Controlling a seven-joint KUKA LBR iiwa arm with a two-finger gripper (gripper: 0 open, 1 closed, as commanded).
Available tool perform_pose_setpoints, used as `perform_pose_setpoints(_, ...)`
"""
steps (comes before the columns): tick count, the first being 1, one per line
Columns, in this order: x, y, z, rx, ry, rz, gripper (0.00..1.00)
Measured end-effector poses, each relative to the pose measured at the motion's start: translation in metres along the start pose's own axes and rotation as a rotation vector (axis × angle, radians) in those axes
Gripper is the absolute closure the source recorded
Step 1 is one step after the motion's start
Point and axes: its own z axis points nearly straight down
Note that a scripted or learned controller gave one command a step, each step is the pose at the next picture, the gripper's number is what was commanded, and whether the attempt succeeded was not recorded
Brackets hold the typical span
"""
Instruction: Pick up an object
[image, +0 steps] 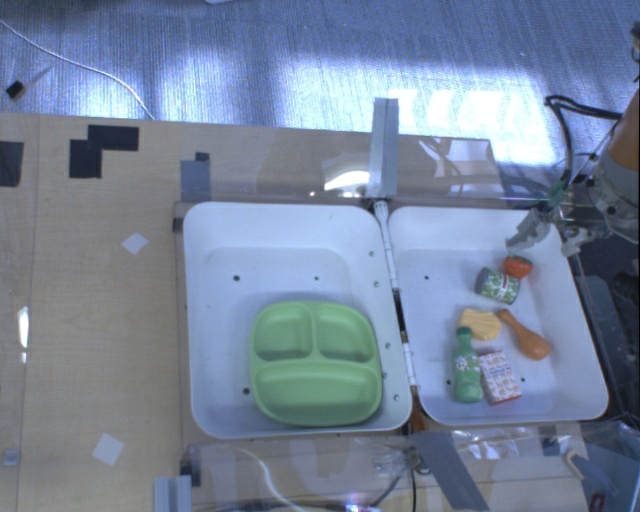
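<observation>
The table (90, 330) carries two white bins side by side, their inner rims touching along a central seam. The left bin (215, 300) holds one green divided plate (315, 363), lying flat toward the bin's near edge and slightly toward the seam, with three compartments facing up. The right bin (430, 380) holds a cluster of small items in its outer half. A small can (497, 286) with a green-and-white label lies on its side in the middle of that bin, and a small orange-red piece (517, 267) sits just beside it on the far side, touching or nearly so. Nearer the front, a yellow wedge (480, 323) lies next to an orange item with a thin tan handle (525, 336); the two appear to touch at the handle end. A green bottle (466, 367) lies along the near part of the bin, and a small red-and-white carton (499, 378) rests against its outer side. The arm (610, 190) enters over the far outer corner of the right bin. The tool (528, 232) hangs above the bin's far outer area, just beyond the orange-red piece and apart from it. Nothing is seen between its fingers; whether they are spread or closed cannot be told at this resolution. All items rest on the bin floor.
</observation>
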Motion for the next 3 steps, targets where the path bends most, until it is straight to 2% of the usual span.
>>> perform_pose_setpoints(1, 0.032, 0.016, 0.128, -0.020, -0.003, 0.060, 0.00)
perform_pose_setpoints(2, 0.024, 0.000, 0.145, -0.058, -0.022, -0.099, 0.00)
perform_pose_setpoints(3, 0.022, 0.003, 0.132, -0.067, -0.028, -0.098, 1.00)
